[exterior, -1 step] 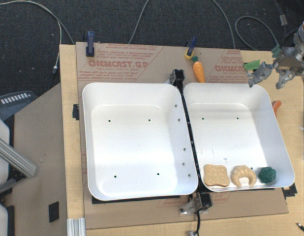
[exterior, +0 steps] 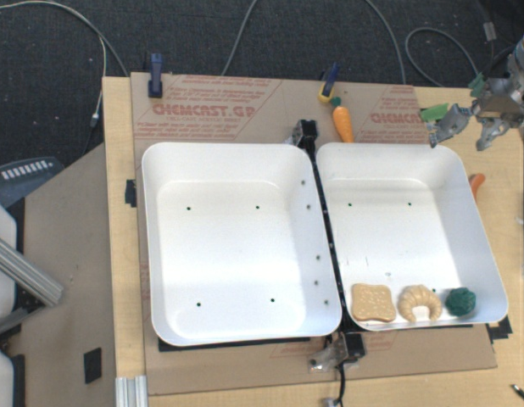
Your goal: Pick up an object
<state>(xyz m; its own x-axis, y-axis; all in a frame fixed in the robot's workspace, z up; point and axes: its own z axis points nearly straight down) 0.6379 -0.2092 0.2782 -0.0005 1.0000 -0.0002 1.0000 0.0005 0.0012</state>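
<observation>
Up by the far right corner of the right white bin (exterior: 465, 176), the grey two-finger gripper (exterior: 467, 131) hangs with its fingers spread apart and nothing between them. Nearest me, along that bin's front wall, three toys sit in a row: a tan square cracker (exterior: 372, 303), a pale beige croissant (exterior: 420, 303) beside it, and a dark green round lump (exterior: 461, 301) at the corner. Farther back, an orange carrot toy (exterior: 342, 123) lies on the brown board (exterior: 211, 108) behind the bins.
</observation>
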